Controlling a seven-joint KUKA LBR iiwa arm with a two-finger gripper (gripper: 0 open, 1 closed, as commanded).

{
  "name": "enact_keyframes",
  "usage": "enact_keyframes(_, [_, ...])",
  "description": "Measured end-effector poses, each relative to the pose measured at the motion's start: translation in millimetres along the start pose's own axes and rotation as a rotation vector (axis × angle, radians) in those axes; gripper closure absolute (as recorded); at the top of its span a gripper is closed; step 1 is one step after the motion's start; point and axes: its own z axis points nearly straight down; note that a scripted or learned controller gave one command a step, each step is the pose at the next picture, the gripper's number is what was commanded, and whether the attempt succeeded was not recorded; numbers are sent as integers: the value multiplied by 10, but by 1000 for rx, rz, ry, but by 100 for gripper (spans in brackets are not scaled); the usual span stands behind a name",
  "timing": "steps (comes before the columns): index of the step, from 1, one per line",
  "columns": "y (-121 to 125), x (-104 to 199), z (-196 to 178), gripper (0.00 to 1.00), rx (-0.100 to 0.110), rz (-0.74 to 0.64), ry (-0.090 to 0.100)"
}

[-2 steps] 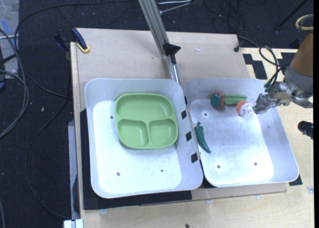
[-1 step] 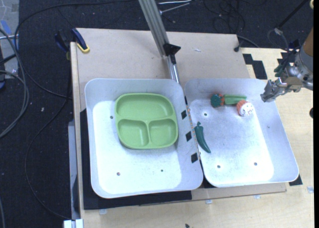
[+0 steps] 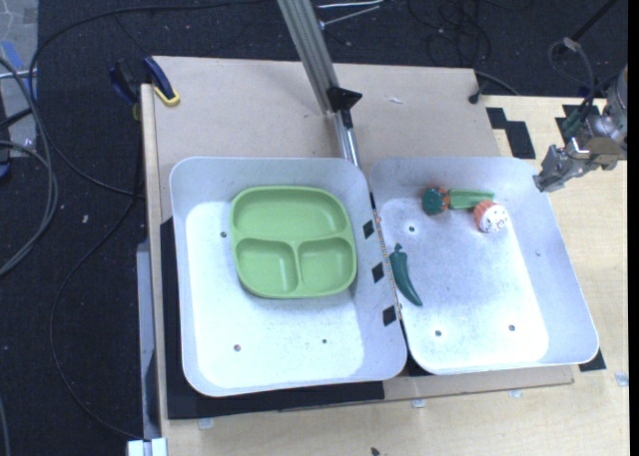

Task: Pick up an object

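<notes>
In the right bin point(image 3: 519, 334) lie three small objects. A green pepper-shaped toy point(image 3: 403, 274) rests near the bin's left wall. A carrot-like toy with a teal end and an orange and green body point(image 3: 451, 200) lies at the back. Beside it sits a small round white and orange toy point(image 3: 489, 217). My gripper point(image 3: 555, 175) hangs at the far right, over the right bin's back right corner and apart from all the toys. Nothing shows between its fingers.
The left bin point(image 3: 200, 334) holds a light green divided plate point(image 3: 296, 241). A metal pole point(image 3: 310, 35) slants from the top toward the gap between the bins. A blue and yellow clamp point(image 3: 160, 85) sits at the bench's back left corner. Cables lie on the dark floor around.
</notes>
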Motion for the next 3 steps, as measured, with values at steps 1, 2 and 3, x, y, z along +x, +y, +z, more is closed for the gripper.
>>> enact_keyframes(1, [-65,587,147,100,8,-4,4])
enact_keyframes(2, [-117,1161,297,100,8,-4,4])
enact_keyframes(3, [-135,1795,283,100,7,-5,5])
